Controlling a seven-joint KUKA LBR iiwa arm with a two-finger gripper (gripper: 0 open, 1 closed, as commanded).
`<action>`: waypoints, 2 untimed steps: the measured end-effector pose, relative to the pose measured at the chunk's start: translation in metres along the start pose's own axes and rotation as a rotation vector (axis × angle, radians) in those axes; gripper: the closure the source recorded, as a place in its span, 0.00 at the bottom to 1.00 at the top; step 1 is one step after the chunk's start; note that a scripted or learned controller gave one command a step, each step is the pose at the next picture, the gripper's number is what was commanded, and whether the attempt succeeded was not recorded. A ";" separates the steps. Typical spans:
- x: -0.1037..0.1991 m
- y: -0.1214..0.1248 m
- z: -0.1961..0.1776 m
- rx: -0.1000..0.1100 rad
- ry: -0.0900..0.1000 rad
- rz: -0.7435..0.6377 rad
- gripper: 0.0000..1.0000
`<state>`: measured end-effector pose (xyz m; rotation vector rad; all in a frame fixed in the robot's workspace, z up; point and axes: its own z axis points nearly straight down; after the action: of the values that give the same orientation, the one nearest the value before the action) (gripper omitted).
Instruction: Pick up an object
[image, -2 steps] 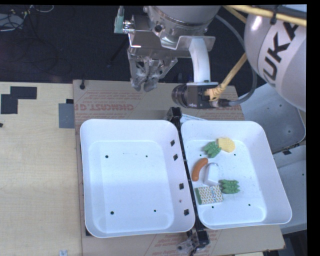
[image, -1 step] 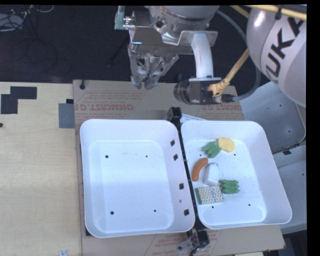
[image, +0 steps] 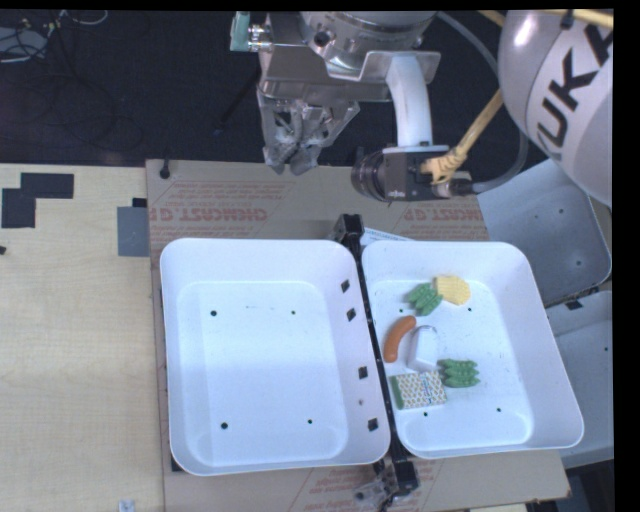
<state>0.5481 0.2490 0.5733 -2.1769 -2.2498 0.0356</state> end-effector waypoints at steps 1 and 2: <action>0.001 0.000 -0.009 0.005 -0.002 -0.006 1.00; -0.006 0.042 0.065 -0.014 0.004 0.034 1.00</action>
<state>0.5885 0.2435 0.5073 -2.2205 -2.2178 0.0155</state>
